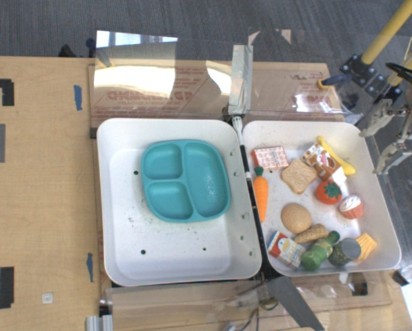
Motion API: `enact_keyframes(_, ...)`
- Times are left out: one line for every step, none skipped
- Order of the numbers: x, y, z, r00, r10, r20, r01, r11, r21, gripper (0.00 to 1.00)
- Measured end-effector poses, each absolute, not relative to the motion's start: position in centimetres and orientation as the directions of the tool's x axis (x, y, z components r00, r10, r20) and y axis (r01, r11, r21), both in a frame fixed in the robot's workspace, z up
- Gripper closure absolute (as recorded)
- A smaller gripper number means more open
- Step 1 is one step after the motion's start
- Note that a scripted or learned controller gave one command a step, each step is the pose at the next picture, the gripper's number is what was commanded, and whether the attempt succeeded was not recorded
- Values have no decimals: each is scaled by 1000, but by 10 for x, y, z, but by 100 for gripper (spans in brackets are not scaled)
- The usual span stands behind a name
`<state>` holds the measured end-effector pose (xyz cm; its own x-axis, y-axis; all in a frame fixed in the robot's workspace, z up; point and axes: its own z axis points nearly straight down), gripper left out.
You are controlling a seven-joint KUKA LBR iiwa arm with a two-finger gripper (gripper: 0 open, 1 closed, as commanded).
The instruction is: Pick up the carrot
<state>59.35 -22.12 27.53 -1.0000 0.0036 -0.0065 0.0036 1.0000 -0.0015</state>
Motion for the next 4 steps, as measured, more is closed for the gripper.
enact_keyframes(551, -216, 97, -964, -266, 5, -266, 964, 6, 0)
enact_keyframes(500, -223, 89, -999, -32, -11, -32, 999, -2, 0)
enact_keyframes(505, -222, 103, -999, -35, -25, -34, 999, -7, 100)
enact_keyframes(494, -189, 92, -990, 141, -19, 141, 990, -3, 100)
